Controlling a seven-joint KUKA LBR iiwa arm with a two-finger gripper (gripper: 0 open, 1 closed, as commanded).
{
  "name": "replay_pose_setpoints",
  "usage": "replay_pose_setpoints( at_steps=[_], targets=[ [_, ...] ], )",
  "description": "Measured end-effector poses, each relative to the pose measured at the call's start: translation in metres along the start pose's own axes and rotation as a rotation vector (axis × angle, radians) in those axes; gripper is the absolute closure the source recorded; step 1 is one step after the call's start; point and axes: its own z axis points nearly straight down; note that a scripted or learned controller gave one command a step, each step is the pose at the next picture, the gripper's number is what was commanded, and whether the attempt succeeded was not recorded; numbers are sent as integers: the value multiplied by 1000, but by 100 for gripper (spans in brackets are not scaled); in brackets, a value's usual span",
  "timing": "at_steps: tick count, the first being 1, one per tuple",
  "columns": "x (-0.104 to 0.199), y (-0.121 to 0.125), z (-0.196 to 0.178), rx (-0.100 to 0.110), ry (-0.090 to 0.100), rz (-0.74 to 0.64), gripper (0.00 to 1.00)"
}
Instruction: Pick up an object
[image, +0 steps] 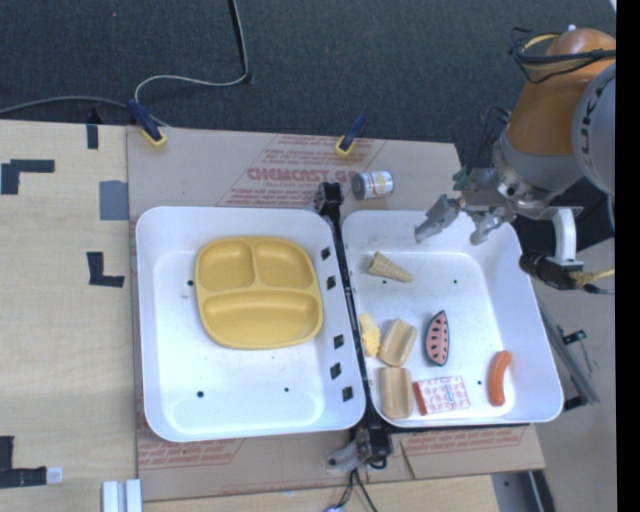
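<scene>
While the two-finger gripper (461, 220) hangs above the far rim of the right-hand white bin (520, 300), its fingers stand spread wide with nothing between them. No object held.

Candidates all lie in that bin, toward the near side from the tool. Nearest: a tan wedge-shaped toy piece (389, 268), down and left of the fingers, long axis roughly across the bin, point toward the right. Bare floor on all sides of it; probably the easiest approach.

Farther off, near the bin's middle: a watermelon-slice toy (436, 338), long axis running far-to-near. Beside it a tan bread-like block (397, 342), close against a small yellow piece (370, 336) by the left wall. Crowded; fingers would have little room there.

Near edge: a second tan block (394, 391), a red-and-white printed card (442, 394) lying flat, an orange sausage-shaped toy (498, 378) close to the right wall.

Left bin (160, 330) holds a yellow divided plate (258, 291), well apart.
</scene>
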Motion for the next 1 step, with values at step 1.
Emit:
replay_pose_setpoints(
  at_steps=[1],
  targets=[
    [27, 26, 145, 3, 1, 0, 0]
  ],
)
